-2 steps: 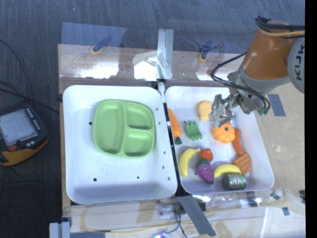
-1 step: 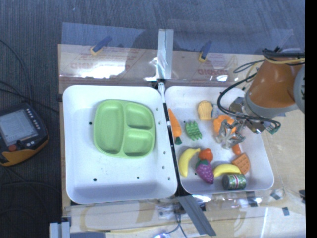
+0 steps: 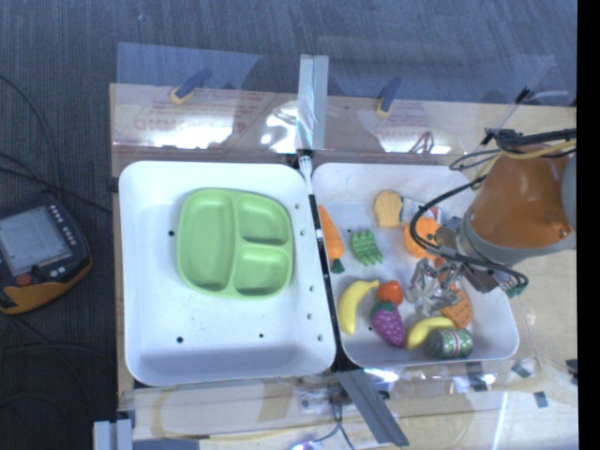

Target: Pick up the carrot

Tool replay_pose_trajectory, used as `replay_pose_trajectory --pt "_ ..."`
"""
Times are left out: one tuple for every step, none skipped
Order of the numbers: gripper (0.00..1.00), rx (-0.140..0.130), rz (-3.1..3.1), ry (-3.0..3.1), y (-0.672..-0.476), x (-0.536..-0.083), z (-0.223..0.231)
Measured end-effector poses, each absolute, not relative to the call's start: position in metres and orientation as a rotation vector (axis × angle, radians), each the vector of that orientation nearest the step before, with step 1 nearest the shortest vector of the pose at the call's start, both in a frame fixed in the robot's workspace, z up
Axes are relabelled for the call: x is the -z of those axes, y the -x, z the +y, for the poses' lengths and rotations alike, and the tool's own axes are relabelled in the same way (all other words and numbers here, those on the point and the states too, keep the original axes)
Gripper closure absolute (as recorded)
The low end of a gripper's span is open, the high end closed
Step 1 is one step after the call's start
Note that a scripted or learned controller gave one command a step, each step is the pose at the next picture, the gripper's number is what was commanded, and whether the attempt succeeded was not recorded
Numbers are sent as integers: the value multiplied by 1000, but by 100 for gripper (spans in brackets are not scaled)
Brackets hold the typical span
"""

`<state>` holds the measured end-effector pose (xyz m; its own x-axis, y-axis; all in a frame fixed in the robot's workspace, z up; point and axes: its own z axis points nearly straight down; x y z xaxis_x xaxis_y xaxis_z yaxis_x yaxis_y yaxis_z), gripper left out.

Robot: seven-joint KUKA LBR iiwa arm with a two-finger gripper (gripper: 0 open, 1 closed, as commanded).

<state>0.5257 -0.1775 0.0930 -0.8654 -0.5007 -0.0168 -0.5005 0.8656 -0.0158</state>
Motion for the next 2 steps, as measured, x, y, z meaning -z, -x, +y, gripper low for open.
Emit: replay_pose_trajectory --pt "0 16 3015 809 -525 -91 -177" --pt "100 16 3016 809 -527 -101 -176"
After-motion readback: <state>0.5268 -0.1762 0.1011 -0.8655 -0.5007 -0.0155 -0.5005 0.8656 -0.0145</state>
